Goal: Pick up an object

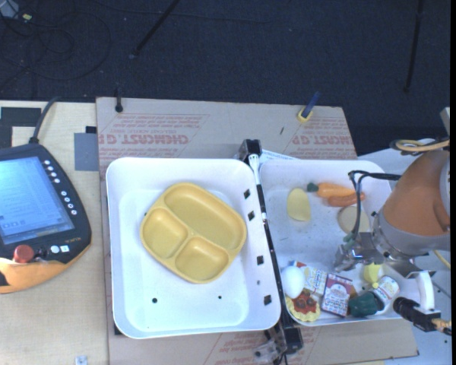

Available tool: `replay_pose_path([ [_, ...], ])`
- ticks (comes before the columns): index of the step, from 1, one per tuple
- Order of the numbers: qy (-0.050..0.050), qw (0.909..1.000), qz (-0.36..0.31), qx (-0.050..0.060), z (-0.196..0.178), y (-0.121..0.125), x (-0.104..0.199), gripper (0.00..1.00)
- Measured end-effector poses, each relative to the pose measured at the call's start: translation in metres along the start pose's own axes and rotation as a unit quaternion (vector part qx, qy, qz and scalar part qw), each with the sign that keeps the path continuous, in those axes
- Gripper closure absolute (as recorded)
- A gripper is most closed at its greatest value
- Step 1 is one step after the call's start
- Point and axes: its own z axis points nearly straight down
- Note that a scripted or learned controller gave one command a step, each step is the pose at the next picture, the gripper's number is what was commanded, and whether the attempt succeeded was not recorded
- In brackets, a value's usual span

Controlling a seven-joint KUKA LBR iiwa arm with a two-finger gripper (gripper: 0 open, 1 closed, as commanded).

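Observation:
My gripper (350,254) is low in the right bin (319,238), under the orange-banded wrist (418,196). It hovers just above a cluster of small objects along the bin's front edge: a white egg (293,280), a pizza slice toy (302,307), a red box (337,295), a dark green piece (365,304) and a small yellow item (372,273). Further back lie a pale yellow fruit (299,204) and an orange carrot (336,193). A pale round object (348,219) sits just behind the gripper. I see nothing held in it.
The left bin (133,204) holds a yellow divided plate (193,231). A tablet-like pendant (26,211) lies on the bench to the left. The divider (260,226) runs between the bins. A white bottle (388,287) rests by the arm.

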Motion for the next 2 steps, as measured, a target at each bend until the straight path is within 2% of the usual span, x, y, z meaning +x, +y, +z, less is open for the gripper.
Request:
replay_pose_path([
  [1,0.000,1.0000,0.000,0.000,0.000,0.000,0.000,0.00],
  [2,-0.002,1.0000,-0.004,0.001,-0.059,0.035,0.022,0.00],
])
